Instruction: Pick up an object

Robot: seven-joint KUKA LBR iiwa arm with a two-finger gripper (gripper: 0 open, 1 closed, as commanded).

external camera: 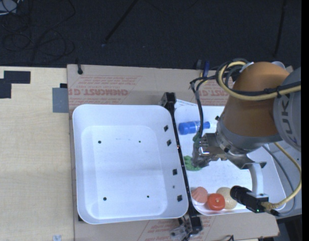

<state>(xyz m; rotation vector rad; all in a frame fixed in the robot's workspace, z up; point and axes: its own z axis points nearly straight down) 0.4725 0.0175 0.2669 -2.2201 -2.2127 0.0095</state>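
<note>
Closest to the lens, three small rounded items are being logged in the near corner of the right bin (229, 177): a red round piece (215, 202) is being flanked by a pink piece (199, 194) on the view's left and a cream piece (226, 194) on the view's right, all three close together against the near rim. Farther back, by the same bin's left wall, a green object (190, 163) is being noted lying flat on the bin floor, partly covered from above. The gripper (199, 158) is being held directly over its right-hand edge, low and close to the bin floor. Contact between the two cannot be confirmed, and whether the gripper is open or closed cannot be told from this angle, so no grasp is being recorded. Behind the gripper, a blue cylinder (190, 127) is being observed lying on its side in the far left part of the right bin, well apart from the three rounded items. The arm (254, 104) is being seen reaching in from the right, its orange band hanging above the middle of the right bin and hiding much of it. The left bin (124, 169) is being noted just beside the right one, with a dark strip (175, 144) running between them. Both bins are being carried on a cardboard sheet (119, 87) laid across the pale wooden bench (28, 159).
</note>
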